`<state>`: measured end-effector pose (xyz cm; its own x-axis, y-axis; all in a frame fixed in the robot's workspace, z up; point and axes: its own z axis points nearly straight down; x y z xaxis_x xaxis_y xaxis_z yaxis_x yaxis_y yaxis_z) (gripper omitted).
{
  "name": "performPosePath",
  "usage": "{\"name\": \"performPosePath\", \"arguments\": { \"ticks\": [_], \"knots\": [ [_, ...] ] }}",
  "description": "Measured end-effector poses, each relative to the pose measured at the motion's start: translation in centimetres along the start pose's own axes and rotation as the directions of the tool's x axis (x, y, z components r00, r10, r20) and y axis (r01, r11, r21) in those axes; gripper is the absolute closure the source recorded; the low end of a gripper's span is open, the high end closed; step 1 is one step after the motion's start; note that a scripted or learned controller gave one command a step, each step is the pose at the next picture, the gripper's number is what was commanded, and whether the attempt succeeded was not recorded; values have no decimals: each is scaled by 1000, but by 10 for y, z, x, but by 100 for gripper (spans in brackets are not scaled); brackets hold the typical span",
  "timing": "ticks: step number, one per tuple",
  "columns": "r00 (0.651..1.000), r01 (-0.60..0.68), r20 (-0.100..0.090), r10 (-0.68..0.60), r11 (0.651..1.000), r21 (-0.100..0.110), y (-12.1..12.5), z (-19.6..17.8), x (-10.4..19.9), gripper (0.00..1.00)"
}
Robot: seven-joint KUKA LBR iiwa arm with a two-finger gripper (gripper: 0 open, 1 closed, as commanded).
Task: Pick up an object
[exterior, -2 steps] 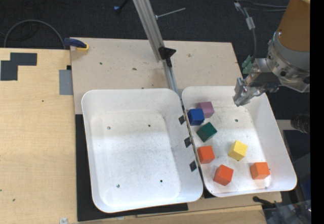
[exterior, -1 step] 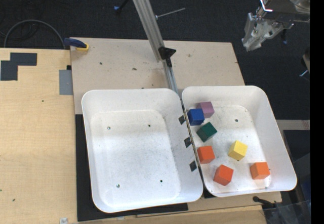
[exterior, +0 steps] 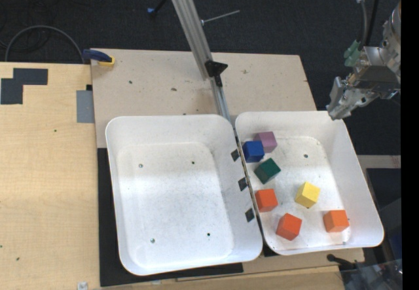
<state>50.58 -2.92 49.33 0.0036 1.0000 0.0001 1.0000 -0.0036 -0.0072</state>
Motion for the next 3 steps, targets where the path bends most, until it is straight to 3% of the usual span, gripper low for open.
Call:
{"name": "performPosePath", "arguments": {
  "ticks": [1, 2, 3],
  "knots": [
    [1000, 8, 0, -8, 1000, 2, 23, 57, 34, 100],
    [1000, 6, 1, -6, 1000, -4, 22, 53, 33, 0],
    [1000, -3, 4, 3, 1000, -7, 62, 42, -39, 0]
  ]
}}
